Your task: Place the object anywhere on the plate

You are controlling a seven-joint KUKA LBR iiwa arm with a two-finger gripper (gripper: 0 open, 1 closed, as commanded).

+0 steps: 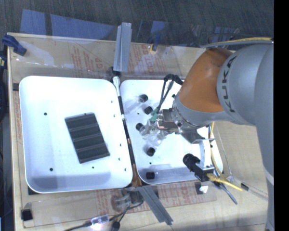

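The plate (87, 137) is a dark ribbed rectangle lying slantwise in the middle of the left bin (33, 95). My gripper (155, 127) is low over the left half of the right bin (171, 176), well to the right of the plate and across the divider. Several small black round pieces lie around it, such as one above it (148, 109), one to its left (139, 127) and one below it (150, 151). Something pale and glassy (148, 134) sits right at the gripper's tip; I cannot tell whether it is held.
A further small black piece (150, 175) lies near the right bin's front wall. A grey metal bar (121, 47) stands behind the gap between the bins. The arm's orange band and grey body cover the right bin's right side.
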